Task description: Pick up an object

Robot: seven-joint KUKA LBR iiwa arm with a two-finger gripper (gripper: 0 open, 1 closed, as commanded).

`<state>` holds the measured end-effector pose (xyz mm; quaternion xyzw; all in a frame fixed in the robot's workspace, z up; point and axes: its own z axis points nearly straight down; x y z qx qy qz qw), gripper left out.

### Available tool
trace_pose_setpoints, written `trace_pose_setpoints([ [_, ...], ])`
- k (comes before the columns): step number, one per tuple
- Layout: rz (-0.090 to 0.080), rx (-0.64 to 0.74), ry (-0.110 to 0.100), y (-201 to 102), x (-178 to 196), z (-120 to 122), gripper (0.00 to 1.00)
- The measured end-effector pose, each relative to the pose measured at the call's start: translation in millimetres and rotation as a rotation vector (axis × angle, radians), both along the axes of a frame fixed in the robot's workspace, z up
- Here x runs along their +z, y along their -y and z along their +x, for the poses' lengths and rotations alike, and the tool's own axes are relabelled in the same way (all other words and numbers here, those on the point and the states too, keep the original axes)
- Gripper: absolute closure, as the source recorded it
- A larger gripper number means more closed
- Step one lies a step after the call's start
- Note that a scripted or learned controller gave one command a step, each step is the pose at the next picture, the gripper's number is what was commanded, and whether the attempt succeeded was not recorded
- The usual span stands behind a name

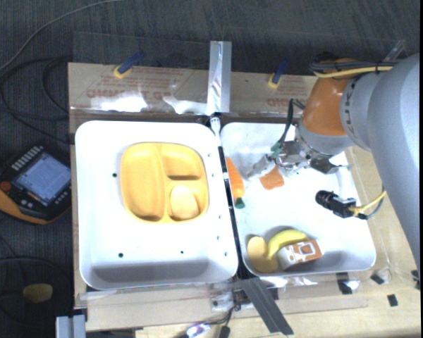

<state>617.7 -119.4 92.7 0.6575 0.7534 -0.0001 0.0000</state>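
Observation:
My gripper (268, 166) hangs low over the upper middle of the right bin (352, 248), below the grey arm with its orange band (324, 111). A small orange block (272, 181) lies right under and beside its tip; I cannot tell if they touch. An orange carrot with a green end (235, 183) lies along the bin's left wall. At the bin's front sit a yellow banana (285, 239), a yellow round fruit (258, 248) and a small white-and-orange box (298, 253), close together.
The left bin (99, 252) holds a yellow divided tray (155, 182) with a pale round piece (184, 203) in one compartment. A black fitting with a yellow cable (336, 203) hangs over the right bin's right side. A handheld pendant (32, 185) lies on the floor at left.

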Motion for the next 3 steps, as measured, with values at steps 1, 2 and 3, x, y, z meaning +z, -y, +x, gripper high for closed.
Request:
trace_pose_setpoints([
  [1,0.001,0.000,0.001,-0.4,9.2,0.3,1.00],
  [2,-0.003,0.131,-0.001,-1.3,41.5,32.2,1.00],
  [3,0.000,0.143,-0.001,-59.0,90.6,1.5,1.00],
])
